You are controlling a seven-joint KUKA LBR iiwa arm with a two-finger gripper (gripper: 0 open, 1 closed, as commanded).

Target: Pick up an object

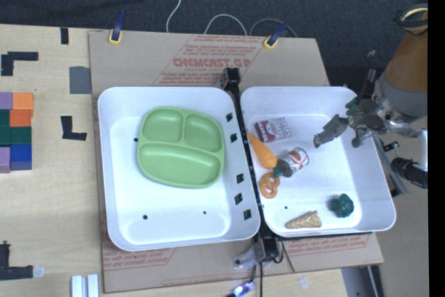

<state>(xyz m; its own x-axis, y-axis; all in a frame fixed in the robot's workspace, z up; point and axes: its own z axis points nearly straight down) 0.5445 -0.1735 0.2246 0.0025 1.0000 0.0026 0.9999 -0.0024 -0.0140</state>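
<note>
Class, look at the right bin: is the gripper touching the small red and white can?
Apart. The camera view shows bare white bin floor between the gripper and the can, which lies lower and to its left.

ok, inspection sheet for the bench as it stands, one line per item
Surface: cardboard sheet on a wooden bench, bearing the left bin and right bin side by side.
Job's things: right bin holds a carrot, small can, printed packet, pretzel, teal lump, tan wedge.
Clutter: green divided plate in left bin; coloured blocks at bench's left edge.
Grippers: gripper over right bin's upper right, nothing between its fingers.
Cables: white cable behind the bins.
Surroundings: dark floor beyond.
</note>
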